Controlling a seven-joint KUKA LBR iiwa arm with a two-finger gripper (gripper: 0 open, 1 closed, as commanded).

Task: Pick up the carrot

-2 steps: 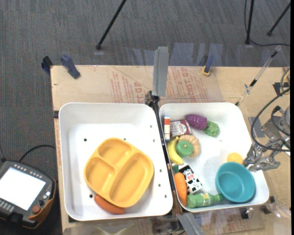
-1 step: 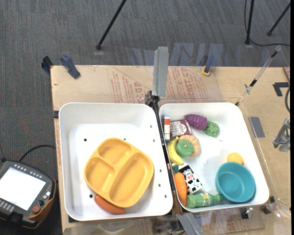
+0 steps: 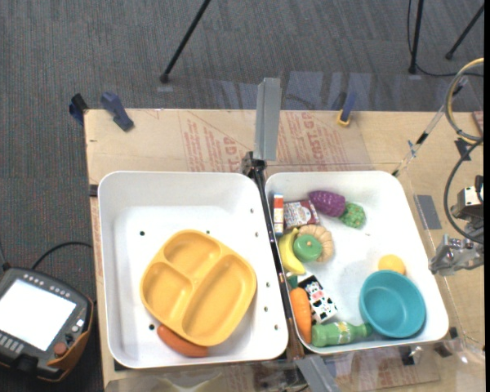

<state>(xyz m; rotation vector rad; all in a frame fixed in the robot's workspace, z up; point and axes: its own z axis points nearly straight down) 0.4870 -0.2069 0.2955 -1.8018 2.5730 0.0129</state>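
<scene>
From my remote station, the carrot [image 3: 301, 314] lies untouched in the right bin [image 3: 392, 188], pressed along its left wall near the front corner, just beside a black-and-white spotted toy [image 3: 318, 299] and touching the neck end of a green bottle [image 3: 340, 332]. A teal bowl [image 3: 392, 303] sits to its right; a banana [image 3: 289, 253], a purple grape bunch [image 3: 327, 202] and other toy foods crowd the back half. The left bin [image 3: 131, 202] carries a yellow divided plate [image 3: 198, 286] with an orange piece [image 3: 182, 342] poking out beneath it. Metal hardware at the table's right edge is too indistinct for me to call it the pincer, so I cannot tell its state. As I judge it, the whole pick remains ahead: approach, descent, grasp, lift.
</scene>
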